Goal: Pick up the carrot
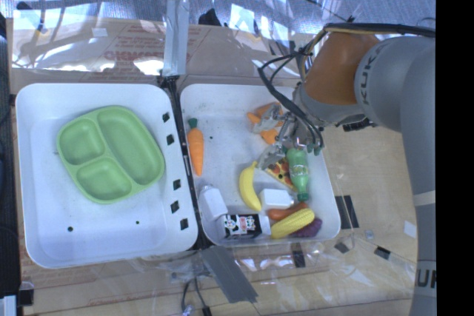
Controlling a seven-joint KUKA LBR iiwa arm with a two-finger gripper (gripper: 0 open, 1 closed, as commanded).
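Observation:
The carrot [195,149], orange with a green top, lies lengthwise along the left wall of the right bin [222,96]. My gripper [284,135] hangs over the right half of that bin, well to the right of the carrot, above a heap of toy food. It sits close to an orange piece [261,117] and a green bottle [298,168]. Nothing of the carrot is between its fingers.
The right bin also holds a banana [249,189], a pizza slice [279,172], a white block [275,197], a corn cob [293,223], a small milk carton [242,226] and a white bottle [212,199]. A green divided plate [111,153] lies in the left bin [44,226].

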